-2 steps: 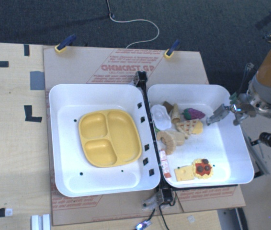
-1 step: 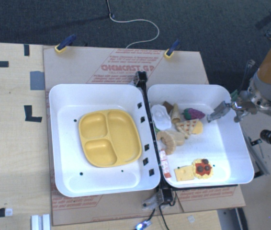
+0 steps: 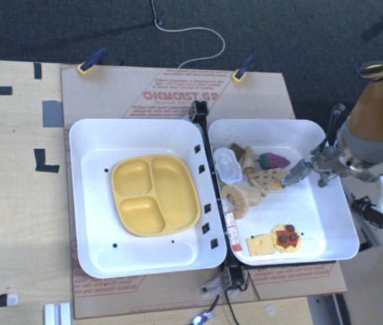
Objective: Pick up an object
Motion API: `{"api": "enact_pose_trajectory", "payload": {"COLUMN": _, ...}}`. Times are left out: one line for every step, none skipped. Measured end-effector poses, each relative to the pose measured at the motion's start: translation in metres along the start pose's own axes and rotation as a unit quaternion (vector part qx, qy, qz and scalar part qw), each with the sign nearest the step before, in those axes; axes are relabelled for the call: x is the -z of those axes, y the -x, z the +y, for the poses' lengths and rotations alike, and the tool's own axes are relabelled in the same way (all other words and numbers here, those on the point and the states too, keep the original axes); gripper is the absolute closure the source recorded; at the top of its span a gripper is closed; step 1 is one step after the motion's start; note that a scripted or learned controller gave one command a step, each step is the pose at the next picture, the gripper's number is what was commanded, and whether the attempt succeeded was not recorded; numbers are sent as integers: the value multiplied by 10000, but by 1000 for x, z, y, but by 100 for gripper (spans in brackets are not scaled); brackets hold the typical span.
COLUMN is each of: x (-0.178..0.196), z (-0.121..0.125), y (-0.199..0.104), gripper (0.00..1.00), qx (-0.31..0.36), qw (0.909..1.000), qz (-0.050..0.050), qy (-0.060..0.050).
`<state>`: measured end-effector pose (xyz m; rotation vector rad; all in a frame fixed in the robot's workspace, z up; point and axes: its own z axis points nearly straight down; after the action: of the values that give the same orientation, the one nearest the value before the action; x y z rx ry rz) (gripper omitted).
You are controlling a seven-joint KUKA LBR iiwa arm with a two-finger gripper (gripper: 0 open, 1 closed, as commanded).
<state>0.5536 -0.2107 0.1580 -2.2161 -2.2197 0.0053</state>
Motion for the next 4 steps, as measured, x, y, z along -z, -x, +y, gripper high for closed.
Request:
{"api": "enact_pose_trajectory", "payload": {"x": -47, "z": 7, "y": -3, "gripper": 0, "qx": 6, "qw": 10000, "qz": -2, "qy": 1}}
{"api": "enact_pose_trajectory", "payload": {"x": -72, "z": 8, "y": -4, "gripper": 0, "qx": 2, "qw": 10000, "qz": -4, "qy": 26}}
{"api": "enact_pose_trajectory", "payload": {"x": -61, "z": 9, "y": -4, "gripper": 100, "qx": 11, "qw": 10000, "qz": -12, "qy": 41}}
{"api": "enact_pose_trajectory", "payload": {"x": -2, "z": 15, "y": -11, "gripper": 100, "qx": 4, "qw": 10000, "qz": -11, "qy": 46}}
